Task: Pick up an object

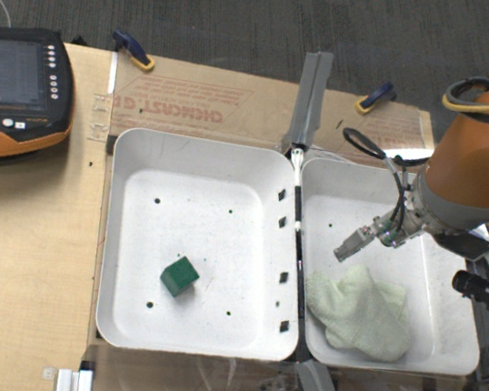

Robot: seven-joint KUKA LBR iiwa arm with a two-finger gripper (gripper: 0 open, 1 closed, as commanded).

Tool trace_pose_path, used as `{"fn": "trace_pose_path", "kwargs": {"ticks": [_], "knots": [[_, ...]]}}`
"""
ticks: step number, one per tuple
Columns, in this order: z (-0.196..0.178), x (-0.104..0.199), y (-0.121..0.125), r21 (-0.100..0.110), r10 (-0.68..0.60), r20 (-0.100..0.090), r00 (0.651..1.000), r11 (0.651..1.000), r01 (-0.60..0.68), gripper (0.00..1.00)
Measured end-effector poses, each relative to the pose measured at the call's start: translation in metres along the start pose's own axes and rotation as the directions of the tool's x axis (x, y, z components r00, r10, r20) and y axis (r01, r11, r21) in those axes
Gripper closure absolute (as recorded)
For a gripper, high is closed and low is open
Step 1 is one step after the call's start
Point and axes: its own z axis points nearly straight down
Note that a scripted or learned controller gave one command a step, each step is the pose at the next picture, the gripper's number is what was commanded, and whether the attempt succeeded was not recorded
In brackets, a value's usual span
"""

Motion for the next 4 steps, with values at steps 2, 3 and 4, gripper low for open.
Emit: {"fn": "trace_pose_path", "kwargs": {"ticks": [2,3,4], "knots": [[0.000,0.053,0.116,-0.001,-0.593,0.002,0.806,0.806,0.593,0.00],[-0.023,0.109,0.135,-0.002,-0.789,0.004,0.614,0.614,0.789,0.00],[-0.003,0.101,0.160,-0.001,-0.954,0.005,0.299,0.299,0.954,0.00]]}}
